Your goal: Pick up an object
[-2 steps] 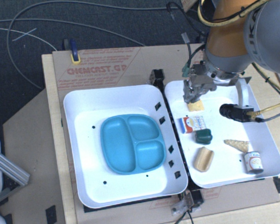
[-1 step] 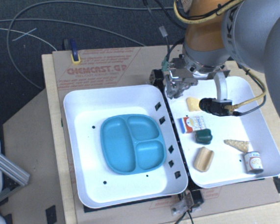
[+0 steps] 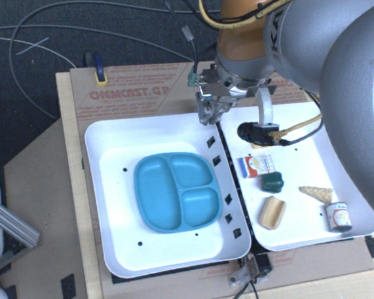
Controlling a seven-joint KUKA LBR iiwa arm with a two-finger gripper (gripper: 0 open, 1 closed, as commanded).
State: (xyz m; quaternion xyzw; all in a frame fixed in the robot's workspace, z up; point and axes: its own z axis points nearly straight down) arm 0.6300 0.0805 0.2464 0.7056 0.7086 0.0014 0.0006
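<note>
Printed cardboard sheet (image 3: 135,85), blue-handled clamp (image 3: 100,68) on its far edge

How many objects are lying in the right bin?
5: a small printed card at upper left, a dark green piece just below it, a tan cylinder lower, a tan wedge and a small jar toward the right. The arm may hide others.

Robot arm (image 3: 335,52) is wearing smooth grey shell w/ orange band (image 3: 249,5) above wrist; black & yellow cables (image 3: 204,9) are looping alongside; gripper (image 3: 209,116) is looking dark, metallic.
</note>
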